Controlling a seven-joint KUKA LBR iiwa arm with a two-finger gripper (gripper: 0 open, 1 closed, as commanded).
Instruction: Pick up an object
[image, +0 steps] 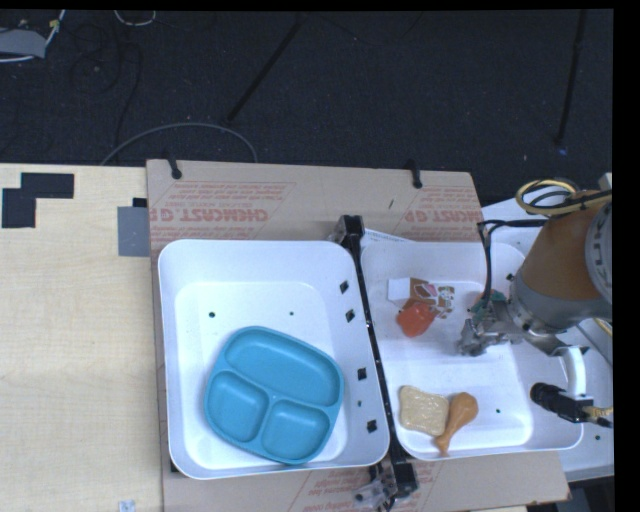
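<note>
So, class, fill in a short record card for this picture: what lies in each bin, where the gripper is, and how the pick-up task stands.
left bin: a blue divided plate, lying flat toward the near side
right bin: a red tomato-like item, a small printed packet, a white card, a slice of bread, a chicken drumstick
bread and drumstick: touching, at the near edge
gripper: low in the right bin, to the right of the red item
task state: nothing seen between the fingers
</note>
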